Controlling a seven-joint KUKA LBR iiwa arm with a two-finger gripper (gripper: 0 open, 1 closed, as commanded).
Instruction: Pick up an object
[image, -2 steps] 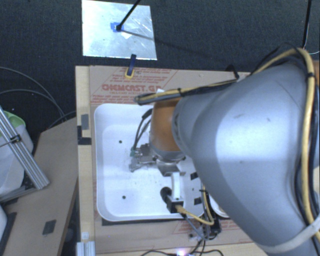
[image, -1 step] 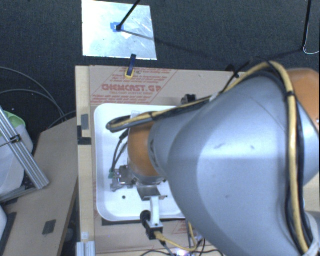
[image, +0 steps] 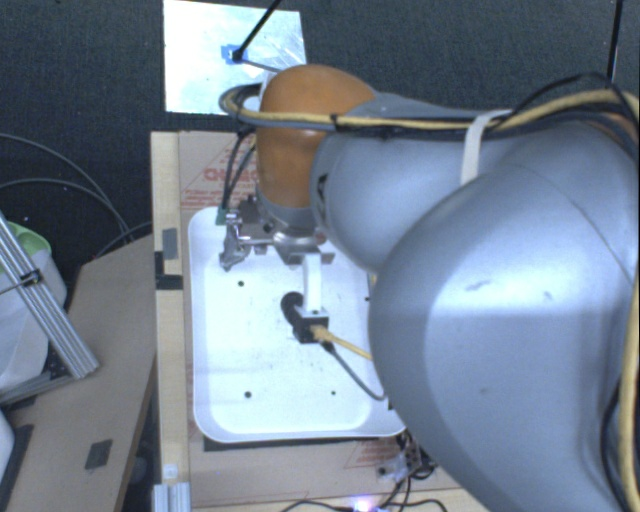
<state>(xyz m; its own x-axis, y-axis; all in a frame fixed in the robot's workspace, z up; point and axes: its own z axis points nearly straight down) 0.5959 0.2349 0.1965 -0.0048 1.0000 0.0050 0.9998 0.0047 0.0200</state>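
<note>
White bin (image: 250, 405), shallow, smooth, round-cornered, lies beneath metal fingers (image: 230, 250) whose grip I cannot tell

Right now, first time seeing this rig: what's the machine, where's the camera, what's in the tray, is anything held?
The big grey shape is a robot arm, a KUKA iiwa, reaching in from the right of the picture. The orange band sits just above its wrist. Below that is the end effector, the part meant to grasp things, hanging over the far end of a shallow white bin. There is one camera, fixed above the bench and looking down at a slant, so the arm looms large and covers the bench's right side. On the bin floor I can make out a few small dark specks and no clear object to pick. From this angle I can't tell whether the end effector holds anything.
</note>
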